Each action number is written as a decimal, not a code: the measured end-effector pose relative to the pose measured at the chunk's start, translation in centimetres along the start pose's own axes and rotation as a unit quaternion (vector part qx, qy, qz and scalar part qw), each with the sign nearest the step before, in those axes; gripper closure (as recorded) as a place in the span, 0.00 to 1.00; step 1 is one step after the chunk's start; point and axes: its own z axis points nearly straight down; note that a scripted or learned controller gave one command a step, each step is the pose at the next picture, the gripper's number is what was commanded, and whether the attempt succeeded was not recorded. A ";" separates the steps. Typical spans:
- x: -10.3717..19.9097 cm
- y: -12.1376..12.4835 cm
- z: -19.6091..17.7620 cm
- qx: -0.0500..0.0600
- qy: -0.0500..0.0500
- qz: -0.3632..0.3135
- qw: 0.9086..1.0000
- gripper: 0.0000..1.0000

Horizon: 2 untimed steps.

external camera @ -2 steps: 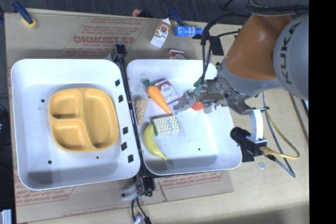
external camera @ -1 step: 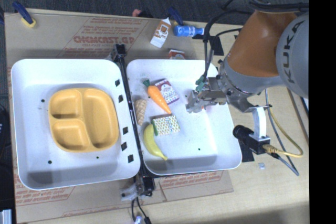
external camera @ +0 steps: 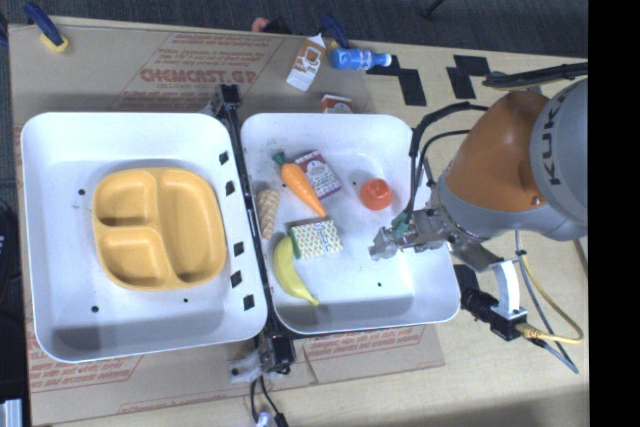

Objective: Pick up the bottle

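Observation:
A small blue bottle [external camera: 352,60] with a pale cap lies on its side on the bench, just behind the right bin's far rim. My gripper [external camera: 386,243] hangs low over the right side of the right bin [external camera: 400,300], under the orange wrist band. It is well in front of the bottle and apart from it. The closest items are a red round thing [external camera: 376,194], up and to the left, and a green-and-yellow packet [external camera: 316,237] to the left. I see nothing held in the gripper.
The right bin also holds a carrot [external camera: 300,187], a small carton [external camera: 320,173], a banana [external camera: 289,272] and a pale corn-like piece [external camera: 268,211]. A yellow divided plate [external camera: 160,225] lies in the left bin [external camera: 50,315]. A small juice carton [external camera: 305,63] lies beside the bottle.

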 end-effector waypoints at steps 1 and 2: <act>-3.2 -0.3 -3.7 -0.002 -0.001 -0.212 0.977 1.00; -3.6 1.4 -3.8 -0.002 -0.002 -0.385 0.923 1.00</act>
